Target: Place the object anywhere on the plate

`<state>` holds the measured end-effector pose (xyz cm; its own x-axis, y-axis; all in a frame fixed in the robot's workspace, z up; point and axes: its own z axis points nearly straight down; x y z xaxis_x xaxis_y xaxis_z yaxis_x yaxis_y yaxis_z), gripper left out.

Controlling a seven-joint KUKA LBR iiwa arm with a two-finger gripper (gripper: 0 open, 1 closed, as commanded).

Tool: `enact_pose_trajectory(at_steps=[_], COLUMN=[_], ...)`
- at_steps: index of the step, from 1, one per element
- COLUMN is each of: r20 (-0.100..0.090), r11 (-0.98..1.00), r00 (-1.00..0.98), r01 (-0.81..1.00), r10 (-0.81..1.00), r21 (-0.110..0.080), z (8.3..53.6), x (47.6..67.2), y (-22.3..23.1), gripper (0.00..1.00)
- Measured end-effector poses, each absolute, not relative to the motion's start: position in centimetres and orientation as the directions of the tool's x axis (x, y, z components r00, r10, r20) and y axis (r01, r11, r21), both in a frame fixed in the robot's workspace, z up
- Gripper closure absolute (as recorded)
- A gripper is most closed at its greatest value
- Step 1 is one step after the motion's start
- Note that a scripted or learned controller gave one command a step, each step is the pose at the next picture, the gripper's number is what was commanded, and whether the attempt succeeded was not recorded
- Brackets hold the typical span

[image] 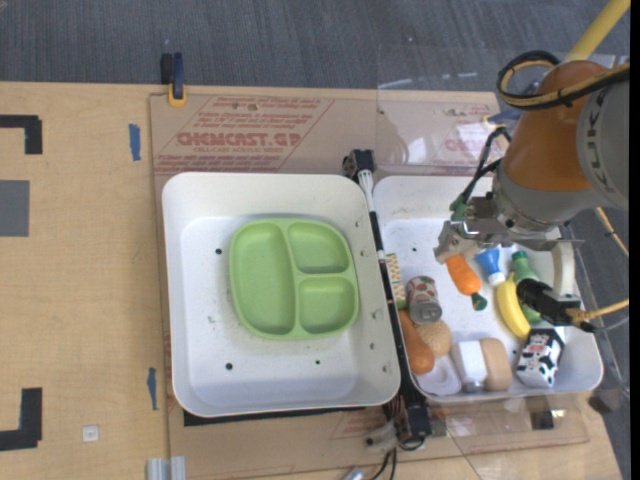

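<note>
A green three-compartment plate (pixel 293 277) lies in the middle of the left bin (pixel 190 368), with nothing on it. The gripper (pixel 463 240) hangs over the upper middle of the right bin (pixel 400 203), under the orange-banded wrist. Just below it lies a small orange carrot-like piece (pixel 462 275), beside a blue and white bottle (pixel 490 264). The wrist hides the space between the fingers, and I see no object held there.
The right bin also holds a yellow banana (pixel 512 309), a green piece (pixel 520 264), a small can (pixel 423 297), a brown roll (pixel 433 339), an orange piece (pixel 419 356), a beige bread slice (pixel 493 361) and a cow-patterned carton (pixel 540 357).
</note>
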<state>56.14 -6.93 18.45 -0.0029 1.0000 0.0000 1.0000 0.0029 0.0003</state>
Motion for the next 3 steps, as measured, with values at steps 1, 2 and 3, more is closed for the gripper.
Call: enact_pose_trajectory(at_steps=[1,2,3], r20=[0.005,0.001,-0.001], r11=[0.039,0.08,0.076], r00=[-0.039,-0.08,-0.076], r01=[0.999,0.997,0.997], r10=[0.999,0.997,0.997], r21=[-0.006,0.002,0.002], z=[18.4,18.4,18.4], x=[55.0,58.3,58.4], y=[0.0,7.9,7.6], gripper=[1.0,1.0,0.0])
